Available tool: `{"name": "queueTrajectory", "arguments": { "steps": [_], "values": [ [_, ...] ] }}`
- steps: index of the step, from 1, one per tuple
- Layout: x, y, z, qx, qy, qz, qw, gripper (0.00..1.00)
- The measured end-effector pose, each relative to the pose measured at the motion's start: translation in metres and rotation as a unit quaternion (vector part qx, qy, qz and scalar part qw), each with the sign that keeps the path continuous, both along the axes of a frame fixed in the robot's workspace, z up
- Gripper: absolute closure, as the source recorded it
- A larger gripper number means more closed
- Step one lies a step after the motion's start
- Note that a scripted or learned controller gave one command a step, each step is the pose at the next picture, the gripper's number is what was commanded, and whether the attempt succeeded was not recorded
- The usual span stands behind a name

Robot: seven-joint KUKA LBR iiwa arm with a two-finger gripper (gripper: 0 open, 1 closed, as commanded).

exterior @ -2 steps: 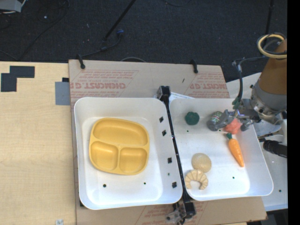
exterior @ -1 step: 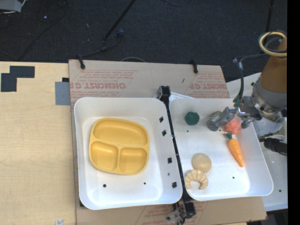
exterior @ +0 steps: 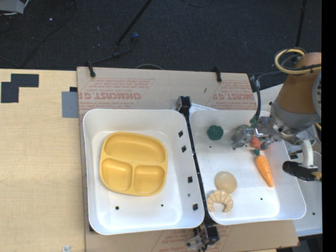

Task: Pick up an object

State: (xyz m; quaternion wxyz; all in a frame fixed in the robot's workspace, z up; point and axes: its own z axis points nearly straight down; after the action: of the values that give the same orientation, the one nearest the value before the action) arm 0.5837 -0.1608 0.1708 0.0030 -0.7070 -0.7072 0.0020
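Just beside the gripper (exterior: 252, 139) (finger state unclear) lies one orange carrot (exterior: 264, 170) in the right bin (exterior: 294, 206), with one green ball (exterior: 214, 132), one beige disc (exterior: 226, 181), one croissant (exterior: 220, 200); one yellow tray (exterior: 134, 163) well apart.

Carrot (exterior: 264, 170) and green ball (exterior: 214, 132) flank open bin floor (exterior: 239, 164).

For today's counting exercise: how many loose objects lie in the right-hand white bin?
4. A dark green ball near the bin's back, an orange carrot toward the right, a round beige disc near the front, and a tan croissant beside it. The gripper may hide another.
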Motion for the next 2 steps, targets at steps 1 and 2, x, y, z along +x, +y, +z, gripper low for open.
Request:
{"name": "queueTrajectory", "arguments": {
  "steps": [1, 2],
  "values": [
    [-0.001, 0.0, -0.065, 0.0005, 0.001, 0.0, 1.0, 0.0],
    [-0.002, 0.001, -0.084, -0.0001, -0.001, 0.0, 1.0, 0.0]
  ]
}}
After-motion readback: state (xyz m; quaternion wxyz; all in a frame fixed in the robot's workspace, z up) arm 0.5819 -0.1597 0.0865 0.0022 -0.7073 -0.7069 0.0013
